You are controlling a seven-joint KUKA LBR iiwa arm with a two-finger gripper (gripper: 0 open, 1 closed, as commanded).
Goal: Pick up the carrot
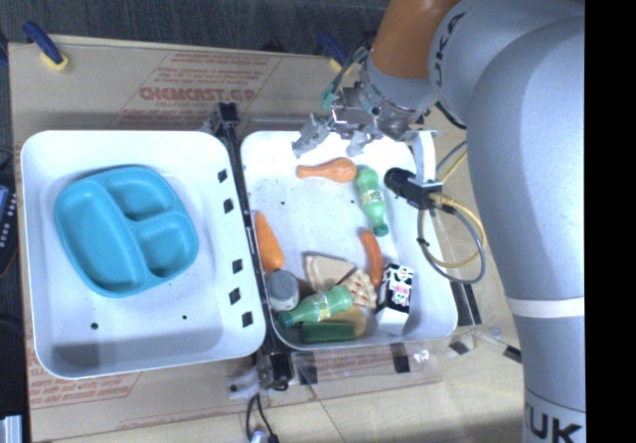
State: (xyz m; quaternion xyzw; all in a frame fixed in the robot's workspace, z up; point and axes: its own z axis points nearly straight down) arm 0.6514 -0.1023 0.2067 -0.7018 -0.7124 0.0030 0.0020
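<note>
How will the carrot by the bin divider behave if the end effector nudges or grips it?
The carrot looks like a smooth, tapered, rigid plastic toy, so it is probably light and stiff. Its round section suggests it may roll or slip from a pinch. It lies along the right bin's left wall, which may crowd one side of a grasp.

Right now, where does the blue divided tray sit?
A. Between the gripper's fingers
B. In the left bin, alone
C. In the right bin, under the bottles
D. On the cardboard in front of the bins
B: the blue divided tray lies flat in the left bin, while the carrot and the other items lie in the right bin.
</note>
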